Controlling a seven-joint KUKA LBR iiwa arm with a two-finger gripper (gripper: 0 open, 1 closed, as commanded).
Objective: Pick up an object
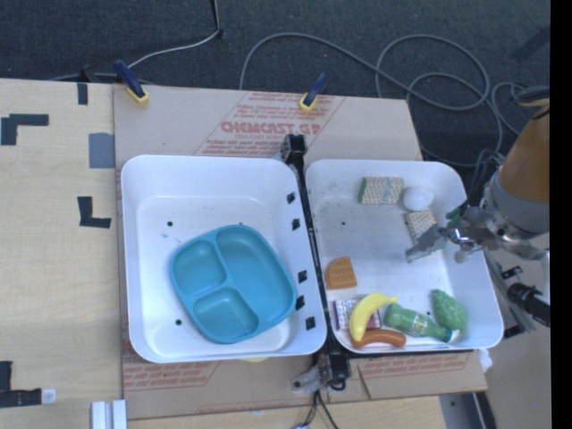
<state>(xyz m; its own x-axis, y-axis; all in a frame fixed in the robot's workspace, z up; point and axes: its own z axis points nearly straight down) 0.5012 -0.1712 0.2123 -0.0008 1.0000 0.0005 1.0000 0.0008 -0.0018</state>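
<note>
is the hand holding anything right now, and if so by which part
Nothing is held. The hand hovers open over the right bin, beside the small tan block, with nothing between its fingers.

A robotics lab: clamped cardboard bench, loose cables, twin white bins.
</note>
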